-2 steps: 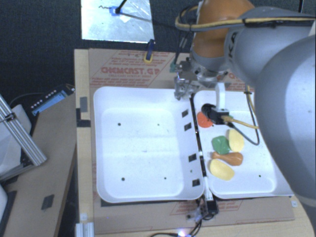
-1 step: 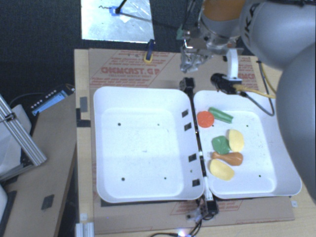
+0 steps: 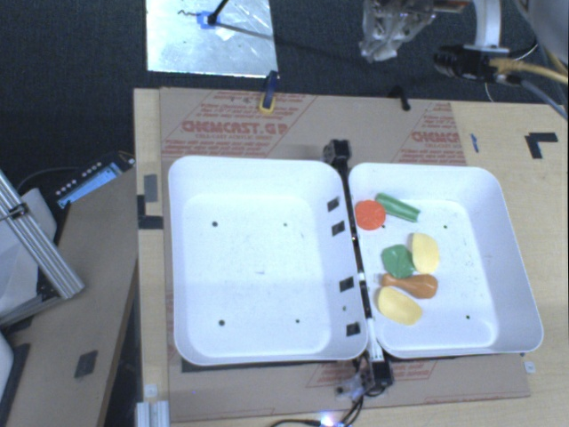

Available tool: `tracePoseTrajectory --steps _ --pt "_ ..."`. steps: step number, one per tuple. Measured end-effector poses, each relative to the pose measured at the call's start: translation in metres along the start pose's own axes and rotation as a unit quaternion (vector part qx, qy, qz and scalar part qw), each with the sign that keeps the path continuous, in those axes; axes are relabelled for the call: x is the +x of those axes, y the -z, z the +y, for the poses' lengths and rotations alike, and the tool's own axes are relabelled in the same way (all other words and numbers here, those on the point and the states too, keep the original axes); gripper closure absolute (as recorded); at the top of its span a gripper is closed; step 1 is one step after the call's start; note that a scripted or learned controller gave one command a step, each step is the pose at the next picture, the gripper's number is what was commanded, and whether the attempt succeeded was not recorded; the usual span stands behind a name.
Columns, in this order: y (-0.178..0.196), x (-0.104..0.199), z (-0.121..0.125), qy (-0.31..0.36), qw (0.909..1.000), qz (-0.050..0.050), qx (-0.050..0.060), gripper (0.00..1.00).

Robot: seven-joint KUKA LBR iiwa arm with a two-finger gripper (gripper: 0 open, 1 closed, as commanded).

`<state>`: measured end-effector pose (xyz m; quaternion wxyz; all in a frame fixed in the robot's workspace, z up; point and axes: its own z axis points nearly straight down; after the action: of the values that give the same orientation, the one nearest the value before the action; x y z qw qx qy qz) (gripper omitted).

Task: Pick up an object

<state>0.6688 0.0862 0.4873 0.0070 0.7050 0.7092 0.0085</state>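
Note:
Several small items lie in the right bin [image 3: 498,238]: a red-orange round piece [image 3: 370,214], a long green piece [image 3: 397,207] beside it, a green chunk [image 3: 396,260], a pale yellow piece [image 3: 426,253], an orange drumstick-shaped piece [image 3: 413,285] and a yellow lump [image 3: 399,306]. My gripper [image 3: 384,41] hangs high at the top of the camera view, far behind the bins and well apart from all the items. Nothing shows between its fingers.
The left bin [image 3: 258,256] sits beside the right one, joined by a black divider strip [image 3: 348,238]. A shiny metal sheet [image 3: 213,25] lies at the back left. A metal frame [image 3: 36,247] stands off the bench to the left. Cables [image 3: 498,60] run at the upper right.

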Motion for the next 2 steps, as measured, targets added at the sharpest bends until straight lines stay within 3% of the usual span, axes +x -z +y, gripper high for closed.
tracePoseTrajectory --steps 1,2 --pt "-0.192 0.044 -0.006 0.0 0.9999 -0.001 0.017 1.0" --pt "-0.267 0.157 -0.061 0.005 0.9999 0.001 0.016 1.0"
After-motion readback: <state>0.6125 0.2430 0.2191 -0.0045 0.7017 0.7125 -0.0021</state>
